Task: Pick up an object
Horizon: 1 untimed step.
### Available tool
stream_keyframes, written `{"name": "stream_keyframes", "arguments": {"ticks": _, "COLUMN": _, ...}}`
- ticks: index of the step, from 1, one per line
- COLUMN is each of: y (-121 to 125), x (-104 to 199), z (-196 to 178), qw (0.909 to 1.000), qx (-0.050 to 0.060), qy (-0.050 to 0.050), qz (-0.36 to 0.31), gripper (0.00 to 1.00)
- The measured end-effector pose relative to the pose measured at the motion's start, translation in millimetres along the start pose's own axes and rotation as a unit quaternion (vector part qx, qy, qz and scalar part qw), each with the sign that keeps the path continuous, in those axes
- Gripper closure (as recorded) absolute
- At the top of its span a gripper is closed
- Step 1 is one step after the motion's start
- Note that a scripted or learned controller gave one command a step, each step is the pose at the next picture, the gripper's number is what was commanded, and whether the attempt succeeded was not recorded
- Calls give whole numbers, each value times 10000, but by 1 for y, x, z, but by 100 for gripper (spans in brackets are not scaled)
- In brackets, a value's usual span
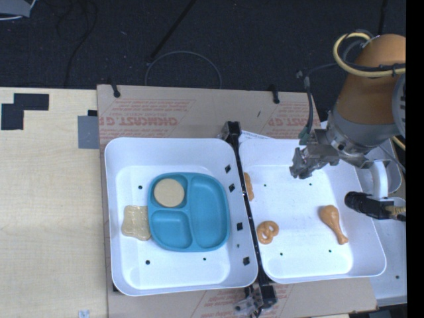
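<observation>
My gripper [300,169] hangs above the upper part of the right bin [291,270], with nothing seen in it. Below it in that bin lie a brown pretzel [267,232] near the left wall and a tan drumstick [333,222] toward the right. A small orange piece [248,185] rests against the divider side of the right bin. In the left bin [126,158] sits a blue divided plate [187,211] with a round tan cookie [168,192] in its upper left compartment. A pale toast-like slice [136,222] lies just left of the plate.
The two bins stand side by side on a cardboard sheet [165,114]. A wooden bench surface [46,204] stretches to the left. The middle of the right bin's floor between the pretzel and the drumstick is bare.
</observation>
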<state>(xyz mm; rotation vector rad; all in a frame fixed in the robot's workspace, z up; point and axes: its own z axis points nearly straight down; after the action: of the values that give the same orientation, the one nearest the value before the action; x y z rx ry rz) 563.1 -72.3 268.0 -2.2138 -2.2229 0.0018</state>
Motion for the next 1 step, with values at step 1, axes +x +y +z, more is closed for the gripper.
{"name": "stream_keyframes", "arguments": {"ticks": 1, "y": -3, "x": 55, "z": 21, "qw": 10000, "qx": 8, "qy": -2, "qz": 1, "gripper": 100}}
